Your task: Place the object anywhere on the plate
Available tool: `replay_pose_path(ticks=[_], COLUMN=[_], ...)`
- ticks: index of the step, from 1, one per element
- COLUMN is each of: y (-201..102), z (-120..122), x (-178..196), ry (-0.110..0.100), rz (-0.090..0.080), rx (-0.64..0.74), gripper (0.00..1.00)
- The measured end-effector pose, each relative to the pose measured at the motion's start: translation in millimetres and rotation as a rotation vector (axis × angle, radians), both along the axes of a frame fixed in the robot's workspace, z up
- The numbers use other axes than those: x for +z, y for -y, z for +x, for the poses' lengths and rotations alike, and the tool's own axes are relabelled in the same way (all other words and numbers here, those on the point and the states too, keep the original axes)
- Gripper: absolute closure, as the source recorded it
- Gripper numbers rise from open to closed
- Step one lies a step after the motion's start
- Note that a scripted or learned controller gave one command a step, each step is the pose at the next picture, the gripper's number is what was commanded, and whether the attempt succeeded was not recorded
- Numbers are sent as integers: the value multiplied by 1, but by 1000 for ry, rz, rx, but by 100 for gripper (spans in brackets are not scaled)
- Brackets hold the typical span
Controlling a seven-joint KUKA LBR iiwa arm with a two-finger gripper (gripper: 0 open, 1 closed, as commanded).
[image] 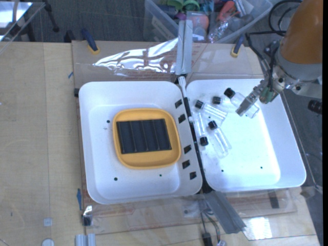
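Hand [247, 105] is hovering low over the right white bin [287, 152], near the clear plastic vials with black caps [215, 127] — can't tell its opening. Yellow rounded plate with dark ribbed insert [146, 137] is sitting in the left white bin [92, 137], well apart — waiting as drop target.

A robotics lab: wooden bench [36, 137], white bins [97, 152], clamps [91, 44].

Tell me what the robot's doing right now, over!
Gripper over right bin, by the clear vials. Yellow plate waiting in left bin. Nothing blocking.
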State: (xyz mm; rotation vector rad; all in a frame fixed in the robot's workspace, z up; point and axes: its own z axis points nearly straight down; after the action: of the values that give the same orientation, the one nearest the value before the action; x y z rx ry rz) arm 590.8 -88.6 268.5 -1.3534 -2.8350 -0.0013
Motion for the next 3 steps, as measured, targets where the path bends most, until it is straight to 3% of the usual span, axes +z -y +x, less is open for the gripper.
replay_pose_path(ticks=[1, 2, 3], y=[18, 38, 43], z=[9, 20, 17], x=[16, 3, 11], ry=[8, 8, 9], rz=[-3, -3, -4], rx=[281, 567, 722], gripper=[100, 100, 100])
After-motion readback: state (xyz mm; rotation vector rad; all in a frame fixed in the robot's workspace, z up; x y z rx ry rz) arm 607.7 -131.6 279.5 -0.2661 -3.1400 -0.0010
